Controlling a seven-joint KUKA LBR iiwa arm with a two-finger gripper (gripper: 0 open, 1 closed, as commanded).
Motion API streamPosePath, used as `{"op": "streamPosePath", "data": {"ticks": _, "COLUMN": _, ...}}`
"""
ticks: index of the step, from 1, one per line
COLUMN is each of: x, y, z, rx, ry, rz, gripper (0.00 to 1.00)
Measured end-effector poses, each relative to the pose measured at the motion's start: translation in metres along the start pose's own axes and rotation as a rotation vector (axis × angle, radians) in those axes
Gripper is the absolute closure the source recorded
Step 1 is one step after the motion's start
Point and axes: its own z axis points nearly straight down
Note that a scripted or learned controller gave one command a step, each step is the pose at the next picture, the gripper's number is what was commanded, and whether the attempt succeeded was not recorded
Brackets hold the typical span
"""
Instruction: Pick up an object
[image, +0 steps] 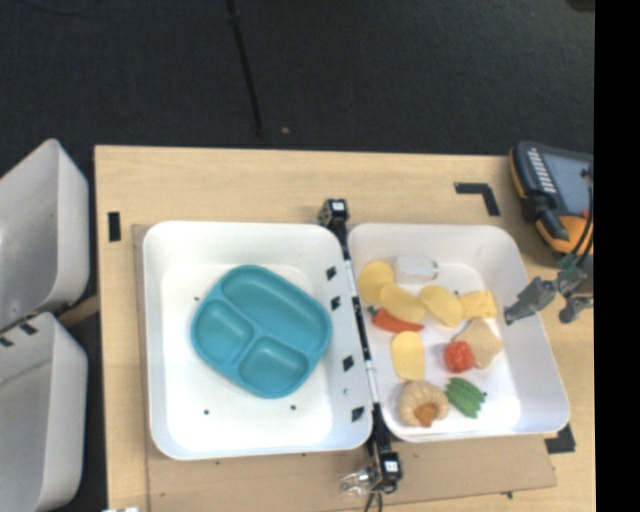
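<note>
Looking down from the camera view, the gripper (548, 298) sits at the right rim of the right bin (535, 385), low over the wall, with one grey finger pointing in toward the food pieces; whether it is spread or closed I cannot tell, and nothing is visibly held. The candidates lie clustered in that bin: a yellow block (479, 304) and a pale beige chunk (484, 343) nearest the gripper, a red tomato (458, 355) touching the chunk, a green pepper (465, 396) further down. The left bin (170, 420) carries a blue divided plate (261, 330) on the wooden surface (300, 180). A good attempt probably targets the yellow block, since it lies closest, though pieces crowd it. Coming straight down, centred on it, should avoid nudging the neighbours or catching the bin wall.
</note>
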Motion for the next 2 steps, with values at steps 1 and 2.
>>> {"op": "streamPosePath", "data": {"ticks": 1, "x": -0.001, "y": 0.001, "z": -0.008, "rx": 0.004, "ry": 0.000, "rz": -0.003, "gripper": 1.00}}
{"op": "streamPosePath", "data": {"ticks": 2, "x": 0.042, "y": 0.116, "z": 0.176, "rx": 0.007, "ry": 0.003, "rz": -0.006, "gripper": 1.00}}
